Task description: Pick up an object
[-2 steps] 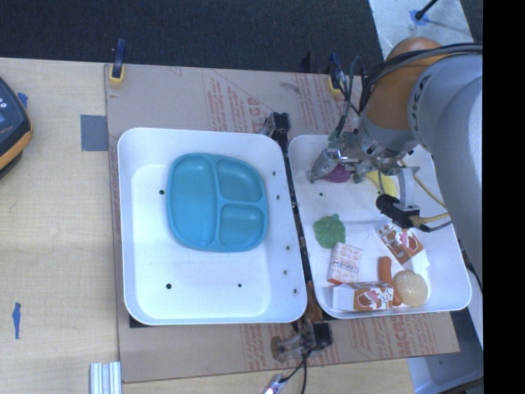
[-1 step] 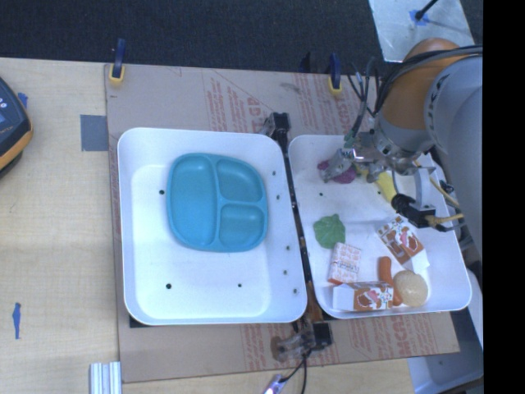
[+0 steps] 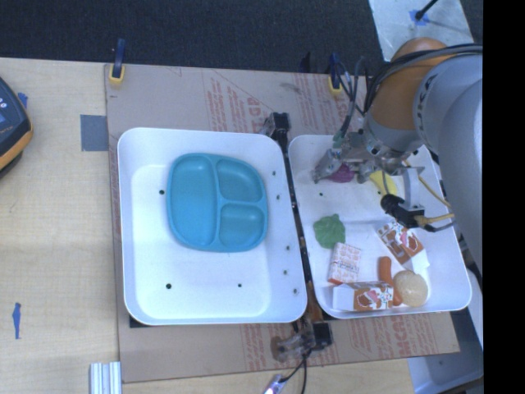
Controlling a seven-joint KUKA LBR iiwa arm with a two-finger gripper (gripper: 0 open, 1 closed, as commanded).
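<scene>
Dark carpet runs behind a pale wooden tabletop (image 3: 49, 245) covered in the middle by a brown cardboard sheet (image 3: 205, 97), on which two shallow white bins sit side by side, their inner rims touching. The left bin (image 3: 143, 294) holds a blue divided plate (image 3: 217, 201) lying flat toward its upper half, with plenty of bare white floor below it and along its left wall. The right bin (image 3: 361, 212) is crowded along its lower edge: a green leaf-like piece (image 3: 330, 231) near the middle, a red-and-white packet (image 3: 345, 263) just below it, another printed packet (image 3: 401, 240) to the right, an orange carrot-like stick (image 3: 385, 269), a flat red-and-white box (image 3: 369, 296) and a pale round ball (image 3: 411, 287) pressed close together. The grey arm (image 3: 447, 113) with its orange band (cut off by the frame's right side) hides the bin's upper right corner. Its gripper (image 3: 344, 167) is low over the bin's upper part, above something purple (image 3: 346, 172) that is too hidden to identify; whether the fingers are spread or closed cannot be told. A yellow shape (image 3: 388, 183) and black cable beside the wrist are hard to make out. Open floor remains in the right bin's upper left and centre
</scene>
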